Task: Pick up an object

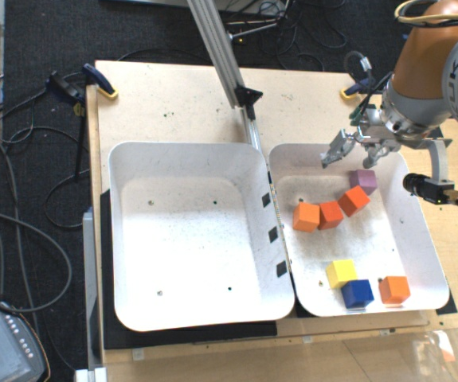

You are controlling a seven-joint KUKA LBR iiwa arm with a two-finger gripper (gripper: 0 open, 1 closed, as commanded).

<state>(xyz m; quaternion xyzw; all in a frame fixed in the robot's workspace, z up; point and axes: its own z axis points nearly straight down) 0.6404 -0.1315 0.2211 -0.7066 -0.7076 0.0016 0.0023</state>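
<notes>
The pink cube (364,180) is sitting in the right bin (424,237) near its far right corner, and the gripper (354,153) is hovering just above and slightly left of it, fingers spread wide with nothing between them. The cube is lying just outside the gap, toward the near side. Right beside it, three orange cubes (330,212) are running in a touching diagonal row down toward the bin's middle, crowding the pink cube's near-left side. The bin's right wall is standing close on its other side. Along the near edge, a yellow cube (341,272) and blue cube (358,293) are touching, with another orange cube (394,289) just beside them. The left bin (125,213) is lying alongside.
</notes>
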